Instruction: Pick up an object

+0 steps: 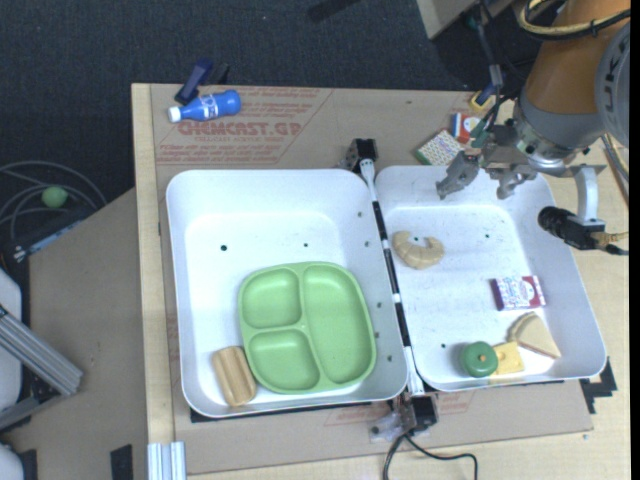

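Croissant (418, 250) is the nearest candidate for the pick: it lies in the upper left part of the right bin (560, 360), close to the divider between the two bins, with free white floor around it. The gripper (484, 178) hangs over the far edge of this same bin, and its two fingers are spread apart with nothing between them.

To do the step well, I think the arm should move toward the left and a little nearer to the camera, until the fingers stand on both sides of the croissant, and then go straight down. The croissant is curved, so it is better to close across its thick middle and not on a thin end, where it may slip out. The bin wall just beside it leaves little room for the finger on that side.

Other things in the right bin are a small purple and white packet (517, 292), a beige wedge (535, 337), a yellow piece (506, 359) and a green round object (478, 358); the last three lie touching or almost touching at the near edge, so a clean pick there looks harder. The left bin (190, 268) holds a green divided plate (304, 326) and a tan block (233, 375) just beside it. On the bench behind the bins lies a blue and white bottle (206, 106).
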Tool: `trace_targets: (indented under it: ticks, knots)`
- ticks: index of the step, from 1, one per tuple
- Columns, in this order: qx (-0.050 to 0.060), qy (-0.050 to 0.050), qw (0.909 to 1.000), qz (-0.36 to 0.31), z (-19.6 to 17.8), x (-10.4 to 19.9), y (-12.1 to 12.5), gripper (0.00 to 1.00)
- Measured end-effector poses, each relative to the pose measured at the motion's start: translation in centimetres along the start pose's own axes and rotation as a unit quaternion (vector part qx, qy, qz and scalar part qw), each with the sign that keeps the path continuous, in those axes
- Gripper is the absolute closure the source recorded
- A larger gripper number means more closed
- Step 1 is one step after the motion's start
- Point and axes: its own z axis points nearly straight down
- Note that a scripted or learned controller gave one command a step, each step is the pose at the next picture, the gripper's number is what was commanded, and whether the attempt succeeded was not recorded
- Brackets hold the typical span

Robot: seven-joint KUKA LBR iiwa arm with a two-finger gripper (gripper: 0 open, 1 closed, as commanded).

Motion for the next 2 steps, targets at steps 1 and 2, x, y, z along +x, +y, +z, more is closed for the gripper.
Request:
trace_targets:
  ticks: [1,2]
  knots:
    - [-0.004,-0.001,1.0,0.0,11.9,1.0,-3.3,0.0]
    - [-0.001,-0.001,1.0,0.0,12.3,-0.2,0.4,0.0]
